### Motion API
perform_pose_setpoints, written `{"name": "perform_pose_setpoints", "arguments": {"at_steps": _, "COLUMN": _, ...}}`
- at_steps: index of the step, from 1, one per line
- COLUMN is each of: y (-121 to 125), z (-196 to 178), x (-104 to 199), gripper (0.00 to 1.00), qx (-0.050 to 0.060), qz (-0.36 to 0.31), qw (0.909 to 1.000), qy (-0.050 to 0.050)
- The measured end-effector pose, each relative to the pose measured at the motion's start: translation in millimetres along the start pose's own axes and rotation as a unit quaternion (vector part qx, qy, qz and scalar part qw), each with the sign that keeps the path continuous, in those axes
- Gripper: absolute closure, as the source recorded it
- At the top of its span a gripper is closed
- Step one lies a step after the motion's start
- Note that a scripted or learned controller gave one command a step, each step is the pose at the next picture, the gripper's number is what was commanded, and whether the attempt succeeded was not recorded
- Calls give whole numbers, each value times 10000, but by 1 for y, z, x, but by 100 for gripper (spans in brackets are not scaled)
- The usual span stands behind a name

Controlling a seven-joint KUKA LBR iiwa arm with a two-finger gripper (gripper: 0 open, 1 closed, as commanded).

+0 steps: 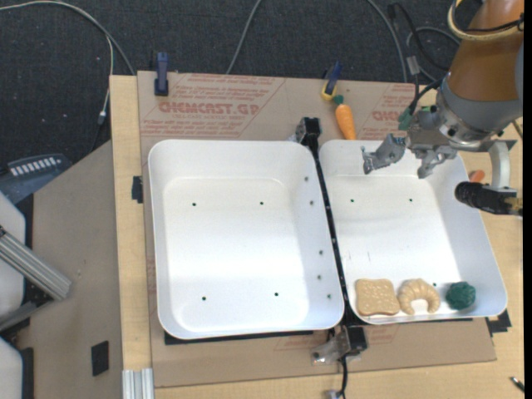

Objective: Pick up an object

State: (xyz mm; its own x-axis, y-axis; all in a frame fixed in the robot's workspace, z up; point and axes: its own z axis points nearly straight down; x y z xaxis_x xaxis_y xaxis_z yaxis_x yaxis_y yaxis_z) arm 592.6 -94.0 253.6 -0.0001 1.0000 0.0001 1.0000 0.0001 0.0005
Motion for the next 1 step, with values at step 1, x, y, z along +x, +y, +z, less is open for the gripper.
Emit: {"name": "perform_pose_setpoints", "arguments": {"at_steps": 1, "y": -16, "z": 80, "x": -48, "gripper": 0, "qx": 34, "qz": 19, "qw": 10000, "qy": 0}}
